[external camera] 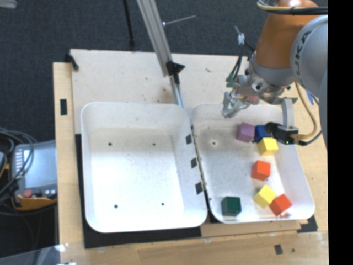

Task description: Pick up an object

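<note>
Gripper (230,110) hovers over the far end of the right bin (300,173); can't tell its state from this angle, nothing visible in it. Left bin (91,148) has no blocks.

Blocks, all in the right bin:
- purple cube (246,132), nearest the gripper, just beside it
- blue block (260,133), touching purple, partly hidden
- yellow cube (268,146), just beside blue
- orange cube (261,170), mid-bin, on its own
- second yellow (265,195) and second orange (281,203), touching, near the wall
- green cube (231,206), near corner, on its own

Handling guess: small, light, rigid blocks with flat faces, so they shouldn't slip or deform. Grip across two opposite faces. Purple is closest but blue crowds one side; the lone orange or the green gives cleaner access.
</note>
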`<action>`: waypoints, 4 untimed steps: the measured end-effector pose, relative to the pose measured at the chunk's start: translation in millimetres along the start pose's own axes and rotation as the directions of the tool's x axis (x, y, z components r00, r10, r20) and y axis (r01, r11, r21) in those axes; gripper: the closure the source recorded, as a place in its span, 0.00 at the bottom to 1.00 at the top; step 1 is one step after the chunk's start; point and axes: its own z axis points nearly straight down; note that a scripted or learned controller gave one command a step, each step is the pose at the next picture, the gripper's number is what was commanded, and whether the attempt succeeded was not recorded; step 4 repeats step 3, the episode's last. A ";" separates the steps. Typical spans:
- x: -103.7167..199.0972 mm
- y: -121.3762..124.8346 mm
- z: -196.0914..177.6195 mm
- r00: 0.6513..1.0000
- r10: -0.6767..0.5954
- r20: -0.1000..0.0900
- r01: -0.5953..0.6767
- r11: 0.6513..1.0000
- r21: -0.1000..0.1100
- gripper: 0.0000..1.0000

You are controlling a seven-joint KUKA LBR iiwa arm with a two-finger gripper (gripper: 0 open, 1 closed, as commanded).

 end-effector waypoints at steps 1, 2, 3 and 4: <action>56.0 -23.9 -1.2 1.000 -0.001 -0.001 0.001 1.000 0.001 1.00; 112.3 -46.1 8.1 1.000 -0.001 -0.001 0.001 1.000 0.002 1.00; 168.4 -55.6 16.2 1.000 -0.002 -0.001 0.002 1.000 0.002 1.00; 168.4 -55.6 16.2 1.000 -0.002 -0.001 0.002 1.000 0.002 1.00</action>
